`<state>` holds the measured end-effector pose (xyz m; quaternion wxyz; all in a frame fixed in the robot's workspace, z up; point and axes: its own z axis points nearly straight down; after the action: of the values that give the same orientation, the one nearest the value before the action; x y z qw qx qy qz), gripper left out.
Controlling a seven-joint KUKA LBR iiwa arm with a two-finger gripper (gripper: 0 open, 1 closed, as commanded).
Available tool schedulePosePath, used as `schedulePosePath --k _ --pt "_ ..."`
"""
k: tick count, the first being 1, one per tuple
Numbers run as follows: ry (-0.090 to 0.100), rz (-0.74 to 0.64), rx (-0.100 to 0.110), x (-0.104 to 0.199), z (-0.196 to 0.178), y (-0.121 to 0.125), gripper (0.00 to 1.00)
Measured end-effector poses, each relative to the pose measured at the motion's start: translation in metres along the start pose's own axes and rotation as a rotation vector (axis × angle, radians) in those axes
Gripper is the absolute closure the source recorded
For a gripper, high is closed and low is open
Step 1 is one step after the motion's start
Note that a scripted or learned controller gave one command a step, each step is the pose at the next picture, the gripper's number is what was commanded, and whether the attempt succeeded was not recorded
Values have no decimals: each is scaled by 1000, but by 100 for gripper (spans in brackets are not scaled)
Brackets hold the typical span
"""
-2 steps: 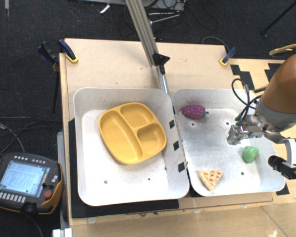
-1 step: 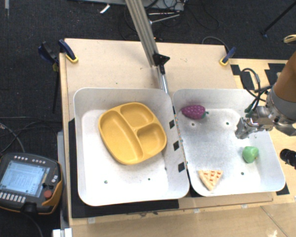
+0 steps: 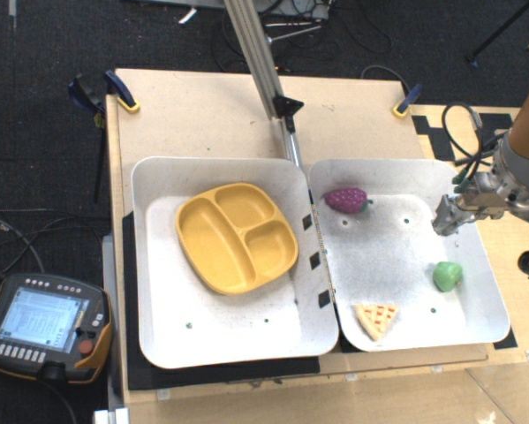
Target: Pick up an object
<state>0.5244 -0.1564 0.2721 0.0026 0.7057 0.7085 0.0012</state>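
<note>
At the far left, off the bench (image 3: 202, 104), a teach pendant (image 3: 43, 325) with a lit screen lies on the dark floor. The wooden bench carries two shallow white bins side by side. The left bin (image 3: 158, 325) holds a yellow divided plate (image 3: 237, 237) with three compartments, lying flat and turned at a slant, toward the bin's upper middle. A grey metal pole (image 3: 257, 47) runs down from the top of the view to the seam between the bins.

The right bin (image 3: 476, 316) holds three small things, well apart from one another. A purple toy bunch of grapes (image 3: 346, 200) lies near the bin's upper left corner. A toy waffle wedge (image 3: 375, 318), tan with a red grid, lies near the lower edge, left of centre. A green toy fruit (image 3: 448, 276) sits toward the right side, lower than the grapes and higher than the wedge.

The gripper (image 3: 445, 221) hangs over the right bin's upper right part, above the green fruit and apart from it, on the grey wrist reaching in from the right. Whether it is released or clenched cannot be told from this view; nothing is seen in its grasp.
</note>
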Motion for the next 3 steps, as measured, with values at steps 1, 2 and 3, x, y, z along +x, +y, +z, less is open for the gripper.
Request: schedulePosePath --k 1,2,3 --pt "3 -4 5 48 15 9 100" --pt "3 -5 4 100 10 12 100" --pt "4 -5 5 152 9 15 100"
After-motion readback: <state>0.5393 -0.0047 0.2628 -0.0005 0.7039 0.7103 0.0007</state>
